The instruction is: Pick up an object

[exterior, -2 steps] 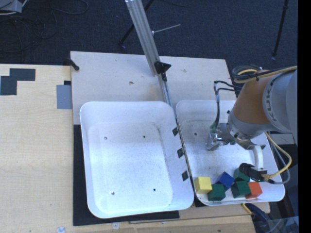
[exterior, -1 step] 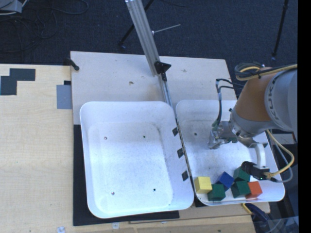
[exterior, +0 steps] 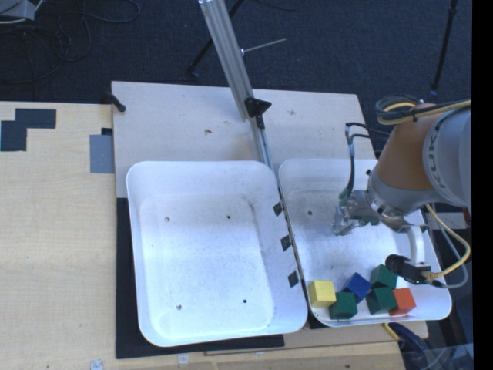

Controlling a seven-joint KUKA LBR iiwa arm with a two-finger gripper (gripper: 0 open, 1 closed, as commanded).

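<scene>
Several small blocks lie in the near corner of the right bin (exterior: 316, 183): a yellow block (exterior: 323, 292), a blue block (exterior: 358, 285), three green blocks (exterior: 344, 306) (exterior: 384, 277) (exterior: 379, 299) and an orange-red block (exterior: 402, 301). My gripper (exterior: 344, 220) hangs over the middle of the right bin, up and to the left of the blocks and apart from them. Nothing shows between its fingers.
The left bin (exterior: 154, 183) sits beside the right one, with a row of black clips along their shared rim. A slanted aluminium bar (exterior: 231, 60) rises from behind the bins. The arm's grey body and cables fill the right side above the right bin.
</scene>
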